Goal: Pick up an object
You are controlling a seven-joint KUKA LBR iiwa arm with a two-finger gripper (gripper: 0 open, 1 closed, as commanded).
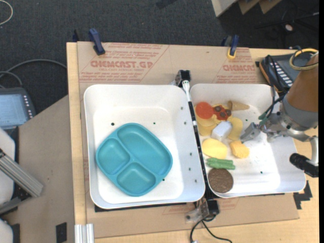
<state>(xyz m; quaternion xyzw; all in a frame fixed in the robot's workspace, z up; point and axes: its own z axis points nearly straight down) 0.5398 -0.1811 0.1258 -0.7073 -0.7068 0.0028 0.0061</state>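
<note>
A: Reaching in from the right, the gripper (pixel 251 131) sits low over the right bin (pixel 263 184); whether anything is between its fingers I cannot tell.

B: What lies nearest?

A: A small yellow piece (pixel 240 149) just below its tip, a white block (pixel 221 130) to its left.

B: And the green bean (pixel 220 163)?

A: Flat, long axis running left-right, between the yellow lemon (pixel 214 148) and the brown cookie (pixel 221 180). A teal tray (pixel 133 158) occupies the left bin (pixel 101 100).
</note>
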